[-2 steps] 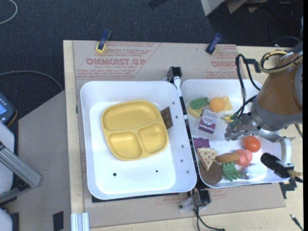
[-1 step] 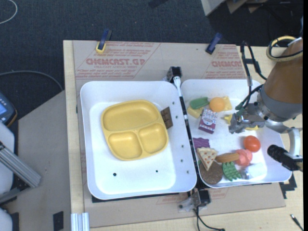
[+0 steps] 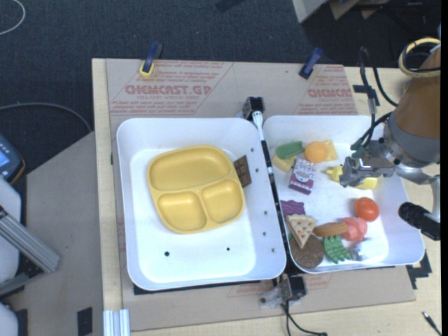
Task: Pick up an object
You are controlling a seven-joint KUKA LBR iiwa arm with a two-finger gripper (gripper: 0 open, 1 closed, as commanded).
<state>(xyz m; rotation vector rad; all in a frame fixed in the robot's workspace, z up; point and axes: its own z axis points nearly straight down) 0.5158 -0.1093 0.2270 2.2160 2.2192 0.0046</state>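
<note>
Now the grey arm's jaws [image 3: 355, 173] sit low in the right white bin [image 3: 392, 257], over a yellow toy [image 3: 367, 182] (how wide they gape, I cannot tell). They could slip off or bump the red ball [image 3: 366, 208].

1. A cardboard-covered bench [image 3: 210, 89] carries everything.
2. The left white bin [image 3: 133, 187] and right white bin [image 3: 392, 254] rest on it, side by side, their edges touching.

Left bin [image 3: 133, 208]: open floor along the front, yellow divided plate [image 3: 195, 187] filling the centre. Right bin [image 3: 392, 254]: toy food [image 3: 329, 240] crowds the front, bare patch mid-floor.
</note>
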